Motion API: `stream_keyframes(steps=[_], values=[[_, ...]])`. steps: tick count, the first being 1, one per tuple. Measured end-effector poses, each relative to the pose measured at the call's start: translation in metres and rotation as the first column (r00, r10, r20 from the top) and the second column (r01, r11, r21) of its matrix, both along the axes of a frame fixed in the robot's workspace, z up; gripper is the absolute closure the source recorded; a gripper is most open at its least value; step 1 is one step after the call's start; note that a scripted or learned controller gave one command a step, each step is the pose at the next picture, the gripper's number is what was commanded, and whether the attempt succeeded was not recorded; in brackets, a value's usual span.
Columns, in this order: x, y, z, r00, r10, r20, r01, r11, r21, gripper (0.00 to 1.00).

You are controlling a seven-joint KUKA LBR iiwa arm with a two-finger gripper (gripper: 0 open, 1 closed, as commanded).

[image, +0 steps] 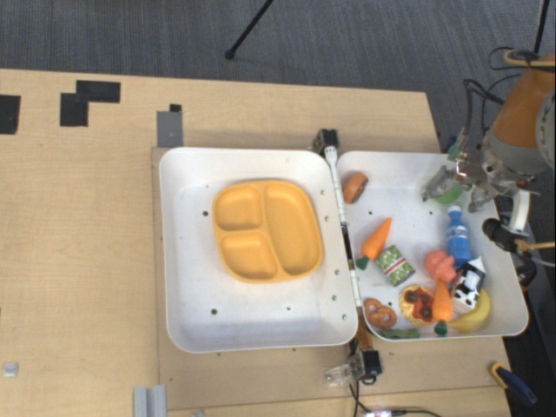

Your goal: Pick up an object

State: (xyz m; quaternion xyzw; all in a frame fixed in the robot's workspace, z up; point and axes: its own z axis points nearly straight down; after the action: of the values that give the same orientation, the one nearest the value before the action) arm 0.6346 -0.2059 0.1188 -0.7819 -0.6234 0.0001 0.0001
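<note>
Surface (78,259) was pale wood and carried two shallow white bins side by side. Left bin (187,320) held just a yellow divided plate (265,230), sat near its centre, likely the drop spot later. Right bin (408,176) had all the pickable stuff, heaped toward its near corner, so the far part was mostly bare. Arm (526,115) reached in from the right, orange band above the wrist, with the tool (459,183) hanging over the far-right part of that bin, just above the top of a blue bottle (457,239) (cannot tell whether the tool was parted or closed, nothing seen held in it). The bottle looked like the nearest candidate. Crowding it: a pink toy (440,265) touching its lower end, a black-and-white cow toy (469,287) and a banana (473,313) just beside. Further off: a carrot (377,237), a green box (395,265), a brown bun (354,186) alone near the divider, and a pretzel (380,311) in the near corner. The tight pile would likely make a clean grasp awkward; bun and carrot sat freer.
</note>
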Motion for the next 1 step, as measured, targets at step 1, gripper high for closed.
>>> stream_keyframes(steps=[1], values=[[-0.0329, 0.0122, -0.0330, 0.962, 0.274, 0.004, -0.274, 0.962, -0.002, 0.00]])
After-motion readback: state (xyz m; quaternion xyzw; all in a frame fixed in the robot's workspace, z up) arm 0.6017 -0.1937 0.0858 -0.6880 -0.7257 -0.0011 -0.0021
